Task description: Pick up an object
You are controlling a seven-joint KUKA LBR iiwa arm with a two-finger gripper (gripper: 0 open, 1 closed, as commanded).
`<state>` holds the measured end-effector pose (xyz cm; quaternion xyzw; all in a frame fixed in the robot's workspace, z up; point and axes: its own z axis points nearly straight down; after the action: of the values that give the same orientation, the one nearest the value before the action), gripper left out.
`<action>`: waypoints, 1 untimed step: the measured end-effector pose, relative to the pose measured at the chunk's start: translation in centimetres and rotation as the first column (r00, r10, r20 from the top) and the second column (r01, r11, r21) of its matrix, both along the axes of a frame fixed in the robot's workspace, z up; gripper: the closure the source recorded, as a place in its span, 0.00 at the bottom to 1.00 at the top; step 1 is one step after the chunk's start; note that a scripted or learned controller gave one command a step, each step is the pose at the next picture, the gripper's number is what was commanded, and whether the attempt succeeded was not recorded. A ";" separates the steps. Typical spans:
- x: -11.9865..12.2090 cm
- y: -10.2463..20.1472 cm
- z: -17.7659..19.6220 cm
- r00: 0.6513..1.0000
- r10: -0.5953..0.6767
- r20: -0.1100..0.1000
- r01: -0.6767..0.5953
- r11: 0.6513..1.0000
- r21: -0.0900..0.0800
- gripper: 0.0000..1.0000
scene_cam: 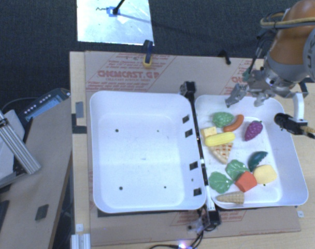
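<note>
Gripper hangs over right bin's far edge, fingers spread, nothing between them. Nearest below: red sausage, smooth, glossy, long axis slanting from near-left to far-right, touching green leafy piece.

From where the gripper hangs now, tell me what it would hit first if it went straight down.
The gripper, fingers spread, hangs over the far end of the right bin. Straight down it would probably meet the bin's bare floor near the far rim, just short of the green toy and the sausage. Depth is hard to judge from this slant.
</note>
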<state>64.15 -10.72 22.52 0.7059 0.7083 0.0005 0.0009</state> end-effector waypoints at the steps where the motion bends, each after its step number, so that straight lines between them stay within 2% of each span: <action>1: -6.3 -2.0 -9.7 1.000 -0.006 -0.013 0.006 1.000 0.002 0.00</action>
<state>57.84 -12.74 12.84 0.7079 0.7063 -0.0035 -0.0045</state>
